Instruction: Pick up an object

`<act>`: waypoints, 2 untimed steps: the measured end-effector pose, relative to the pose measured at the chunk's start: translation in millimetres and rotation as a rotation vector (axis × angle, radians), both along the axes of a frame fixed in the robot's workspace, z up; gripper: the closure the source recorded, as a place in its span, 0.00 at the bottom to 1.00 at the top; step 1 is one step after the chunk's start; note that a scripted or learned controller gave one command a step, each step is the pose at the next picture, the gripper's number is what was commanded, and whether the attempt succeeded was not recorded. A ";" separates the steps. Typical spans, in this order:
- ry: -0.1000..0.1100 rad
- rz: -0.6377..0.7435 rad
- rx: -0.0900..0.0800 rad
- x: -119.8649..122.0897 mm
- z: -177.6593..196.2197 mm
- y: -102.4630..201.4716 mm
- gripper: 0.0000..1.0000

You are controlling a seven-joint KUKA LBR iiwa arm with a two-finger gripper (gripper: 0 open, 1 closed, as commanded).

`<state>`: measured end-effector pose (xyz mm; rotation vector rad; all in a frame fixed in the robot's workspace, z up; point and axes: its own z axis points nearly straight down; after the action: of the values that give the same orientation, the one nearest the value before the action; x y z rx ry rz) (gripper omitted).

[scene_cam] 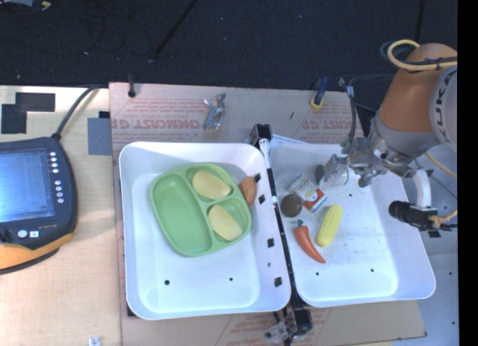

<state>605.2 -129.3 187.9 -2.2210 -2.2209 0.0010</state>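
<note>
My gripper [331, 170] hovers over the upper part of the right bin [388, 277], reaching in from the right. Just below and to its left lies a small white, blue and red carton [308, 190], close to the gripper but apart from it as far as I can see. A brown round object [291, 205] sits beside the carton near the bin's left wall. A yellow corn cob [329, 225] and an orange-red carrot [308, 241] lie below them, near the bin's middle.
The left bin [194, 285] holds a green divided plate [175, 217] with two yellow pieces [211, 184] in it, and a small orange item [249, 188] beside the plate. A tablet [30, 195] lies left of the bench. Clamps stand at the back edge.
</note>
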 end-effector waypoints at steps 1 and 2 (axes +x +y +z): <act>-0.001 0.000 0.000 -48.8 -89.4 10.8 0.00; 0.005 -0.007 0.002 -50.5 -81.8 10.0 1.00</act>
<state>554.7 -119.3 106.1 -2.2251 -2.2103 0.0039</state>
